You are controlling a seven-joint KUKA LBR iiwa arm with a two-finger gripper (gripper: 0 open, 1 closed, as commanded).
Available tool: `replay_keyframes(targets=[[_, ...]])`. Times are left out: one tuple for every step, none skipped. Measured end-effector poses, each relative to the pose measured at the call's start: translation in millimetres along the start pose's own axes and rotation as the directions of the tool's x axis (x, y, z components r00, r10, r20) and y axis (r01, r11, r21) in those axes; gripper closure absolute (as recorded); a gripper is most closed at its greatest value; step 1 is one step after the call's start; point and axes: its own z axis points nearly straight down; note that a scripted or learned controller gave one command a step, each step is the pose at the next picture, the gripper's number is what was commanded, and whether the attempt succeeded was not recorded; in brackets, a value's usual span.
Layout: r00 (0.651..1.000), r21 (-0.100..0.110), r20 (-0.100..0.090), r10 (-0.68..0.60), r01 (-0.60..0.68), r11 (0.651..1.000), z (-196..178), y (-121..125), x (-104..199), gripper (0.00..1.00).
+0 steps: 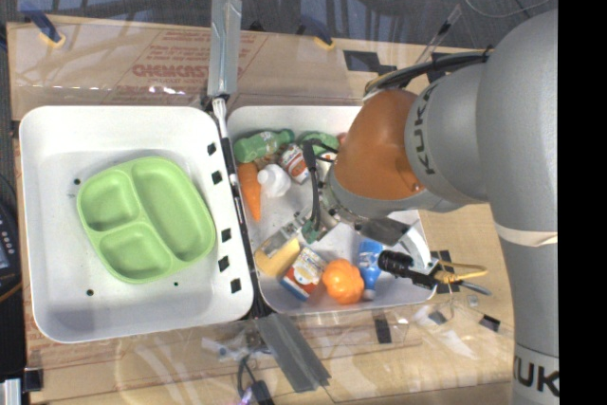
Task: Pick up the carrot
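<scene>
Arm [474, 128] bulk sits nearest the lens: grey housing and orange band over the upper right of the right bin, hiding whatever lies under it.

Left to right:

- Left bin [47, 204]: holds a green divided plate [144, 217], three compartments, nothing visible in them.
- Right bin [275, 301], left wall: carrot [250, 190] lies lengthwise just beside the wall, orange, tapering toward the near end. Green packet [258, 147] touches or nearly touches its far end. White bottle [273, 180] sits against its right side.
- Nearer part of the bin: yellow wedge [276, 254], small carton [304, 272], orange fruit [342, 282], blue item [370, 263], all crowded together.
- Gripper [313, 225]: dark fingers reach down from below the orange band into the middle of the clutter, right of the carrot and apart from it. Whether they are apart or together I cannot tell; the parts are too small and tangled with surrounding objects. Nothing visibly held.

Step, as judged: approach, with the grasp on the carrot not yet made. Carrot rests in the bin.

Next move calls for a shift left toward the bin wall, fingers spanning the carrot's narrow width. Tight spot: wall on one side, bottle on the other, so little room for either finger.
</scene>
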Motion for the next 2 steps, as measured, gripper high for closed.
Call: replay_keyframes(targets=[[1.0, 0.0, 0.0, -0.004, 0.004, 1.0, -10.2, 0.5, -0.3, 1.0], [0.986, -0.001, 0.002, -0.167, 0.167, 0.986, -100.1, -11.1, 62.0, 1.0]])
